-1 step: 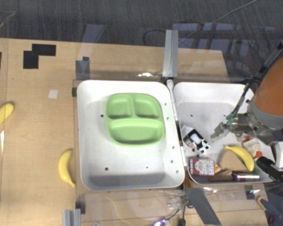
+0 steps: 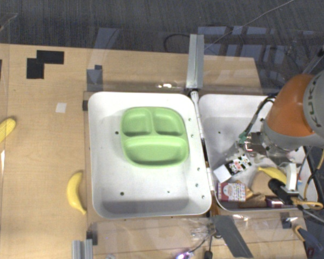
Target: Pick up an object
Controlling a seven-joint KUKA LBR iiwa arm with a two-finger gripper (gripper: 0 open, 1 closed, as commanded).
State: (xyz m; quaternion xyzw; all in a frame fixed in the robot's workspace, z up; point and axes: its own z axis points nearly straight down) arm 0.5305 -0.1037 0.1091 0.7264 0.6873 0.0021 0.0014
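My gripper [image 2: 248,146] hangs low in the right bin [image 2: 227,112], reaching in from the right under the orange-banded arm [image 2: 289,115]. Just below it lies a small box with a black, white and coloured print [image 2: 237,164], very close to the gripper; contact cannot be made out. A white card [image 2: 221,172] lies beside that box. A red carton [image 2: 232,190] rests at the bin's front wall. A yellow banana [image 2: 272,174] and a brown item [image 2: 255,196] lie to the right of it.
The left bin [image 2: 105,144] holds a green divided plate [image 2: 153,135]. A metal divider [image 2: 201,139] separates the bins. On the bench to the left lie a banana [image 2: 74,191] and a yellow corn cob [image 2: 1,133].
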